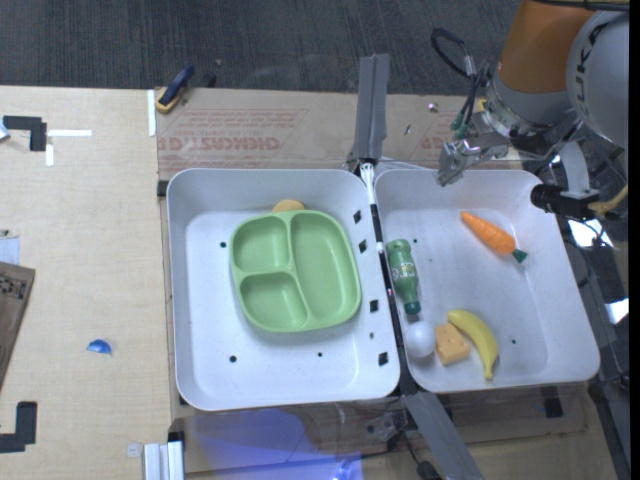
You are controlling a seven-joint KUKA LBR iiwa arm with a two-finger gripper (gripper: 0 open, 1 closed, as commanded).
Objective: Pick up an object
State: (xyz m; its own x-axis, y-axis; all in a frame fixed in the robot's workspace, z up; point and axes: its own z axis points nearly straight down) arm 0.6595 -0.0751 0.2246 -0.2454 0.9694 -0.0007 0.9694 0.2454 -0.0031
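In the right bin (560, 298) lie an orange carrot (489, 234), a green bottle (404, 275) along the left wall, a white ball (419, 339), a yellow-orange cheese wedge (452, 346) and a banana (480, 336). My gripper (452, 163) hangs over the bin's far left corner, above and left of the carrot, with nothing seen in it. The left bin (200, 298) holds a green divided plate (296, 268), and a small yellow object (288, 206) peeks out behind the plate.
A grey divider post (371, 108) rises between the bins at the back. Cardboard (250, 128) lies behind the left bin, with a blue-yellow tool (176, 85) at its corner. A small blue item (97, 347) sits on the wooden bench at left.
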